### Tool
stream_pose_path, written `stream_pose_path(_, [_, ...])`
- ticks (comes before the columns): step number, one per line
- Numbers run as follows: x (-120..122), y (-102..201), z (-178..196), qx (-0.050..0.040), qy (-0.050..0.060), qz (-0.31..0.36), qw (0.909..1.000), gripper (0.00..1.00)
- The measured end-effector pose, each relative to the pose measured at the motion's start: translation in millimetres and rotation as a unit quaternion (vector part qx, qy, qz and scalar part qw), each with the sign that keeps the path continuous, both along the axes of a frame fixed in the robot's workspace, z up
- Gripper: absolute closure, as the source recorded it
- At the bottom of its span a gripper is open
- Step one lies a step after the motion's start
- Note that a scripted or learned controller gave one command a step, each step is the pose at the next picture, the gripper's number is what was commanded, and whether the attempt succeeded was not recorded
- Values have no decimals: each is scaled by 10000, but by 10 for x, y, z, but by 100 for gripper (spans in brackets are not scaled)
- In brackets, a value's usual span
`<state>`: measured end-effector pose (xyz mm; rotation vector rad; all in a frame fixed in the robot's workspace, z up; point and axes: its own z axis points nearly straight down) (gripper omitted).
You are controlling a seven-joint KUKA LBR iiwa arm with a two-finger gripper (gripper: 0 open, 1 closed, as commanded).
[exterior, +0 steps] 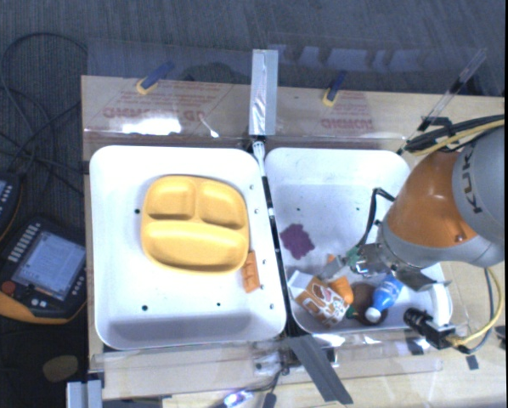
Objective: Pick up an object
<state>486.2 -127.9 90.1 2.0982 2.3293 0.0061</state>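
Observation:
The right bin (pixel 339 177) holds a flat purple piece (pixel 297 240), an orange and white snack packet (pixel 320 299), a dark brown item (pixel 362 296) and a small blue bottle (pixel 385 299) lying near the front wall. My gripper (pixel 356 264) hangs low over that front cluster, just above the packet and the bottle, below the orange wrist band (pixel 428 211). The arm's body hides the bin's right side. Nothing is visibly held.
The left bin (pixel 118 313) carries a yellow divided tray (pixel 194 223) and a small orange piece (pixel 251 272) against its right wall. A metal strip (pixel 263 92) stands behind the bins. A teach pendant (pixel 33 266) and cables lie off the bench at left.

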Motion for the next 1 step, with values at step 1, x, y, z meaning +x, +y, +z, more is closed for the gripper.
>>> stream_pose_path(1, [288, -85, -9, -15, -2, 1539, 9881, 0])
